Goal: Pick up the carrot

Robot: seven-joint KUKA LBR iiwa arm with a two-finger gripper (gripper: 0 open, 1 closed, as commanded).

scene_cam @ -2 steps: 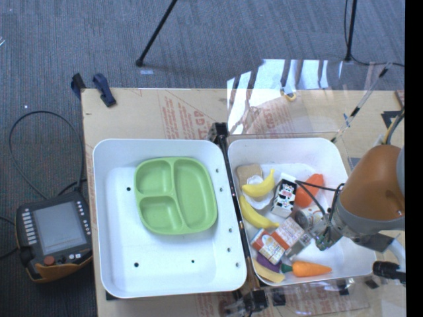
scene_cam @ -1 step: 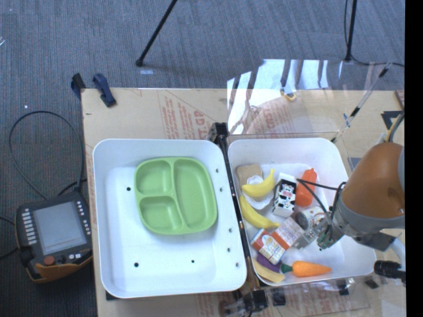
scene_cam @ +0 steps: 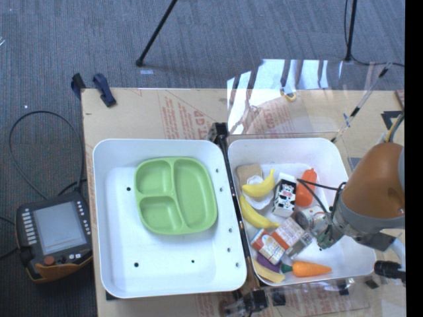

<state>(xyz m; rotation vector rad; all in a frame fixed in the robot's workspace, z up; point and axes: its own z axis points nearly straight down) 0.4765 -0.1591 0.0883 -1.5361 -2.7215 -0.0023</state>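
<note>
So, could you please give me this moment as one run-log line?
task: pick up carrot | carrot: lying in right bin, near front edge | hand: above carrot, not holding it | status: not picked

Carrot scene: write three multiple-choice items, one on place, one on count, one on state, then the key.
1. Where does the carrot lie?
A. on the green plate
B. in the right bin, near its front edge
C. on the floor

2. How many compartments has the green plate?
A. two
B. three
C. five

3. How does the carrot lie?
A. loose on the bin floor
B. lifted above the bin
C. on the plate

Key: B, it sits low in the right bin; B, three hollows show; A, it lies below the gripper, not between its fingers.
</note>
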